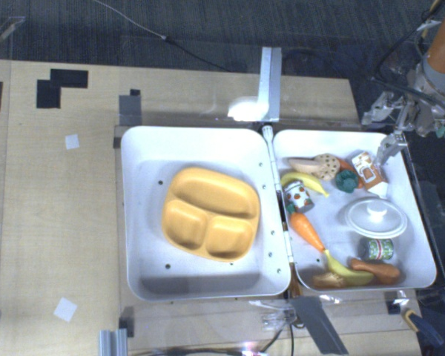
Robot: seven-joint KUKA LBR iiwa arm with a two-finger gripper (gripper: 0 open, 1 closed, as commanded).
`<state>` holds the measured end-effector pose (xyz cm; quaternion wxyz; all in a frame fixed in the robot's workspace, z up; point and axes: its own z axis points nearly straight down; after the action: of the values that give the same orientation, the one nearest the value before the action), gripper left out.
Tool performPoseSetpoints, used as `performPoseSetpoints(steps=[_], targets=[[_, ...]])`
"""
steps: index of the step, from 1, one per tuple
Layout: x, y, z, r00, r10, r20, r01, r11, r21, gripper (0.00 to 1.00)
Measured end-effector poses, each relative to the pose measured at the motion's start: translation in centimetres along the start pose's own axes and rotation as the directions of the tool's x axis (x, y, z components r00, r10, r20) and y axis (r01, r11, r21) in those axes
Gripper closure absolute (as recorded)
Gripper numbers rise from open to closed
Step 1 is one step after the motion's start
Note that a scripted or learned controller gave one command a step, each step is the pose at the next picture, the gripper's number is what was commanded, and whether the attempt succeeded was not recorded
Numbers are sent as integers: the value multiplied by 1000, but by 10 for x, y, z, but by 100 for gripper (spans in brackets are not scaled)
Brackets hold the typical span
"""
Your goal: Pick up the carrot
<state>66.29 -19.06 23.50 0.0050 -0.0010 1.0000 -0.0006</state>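
Approach step, I judge: claw (391, 145), its grip impossible to tell, hangs over the right bin's (423, 221) far edge; next, reach left to carrot (306, 230).

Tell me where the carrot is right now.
The carrot lies in the right bin, near its left wall, just below a small can and left of the white lidded bowl.

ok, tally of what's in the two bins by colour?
Yellow: 3, the compartment tray and two bananas
Orange: 1, the carrot
White: 1, the lidded bowl
Teal: 1, a small round piece
Brown/tan: 2, a speckled cookie-like piece and a sausage
Printed: 3, two cans and a carton
Total: 11
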Motion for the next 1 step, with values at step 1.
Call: performPoseSetpoints(steps=[1], targets=[[55,52,34,931,366,-4,-366,931,0,0]])
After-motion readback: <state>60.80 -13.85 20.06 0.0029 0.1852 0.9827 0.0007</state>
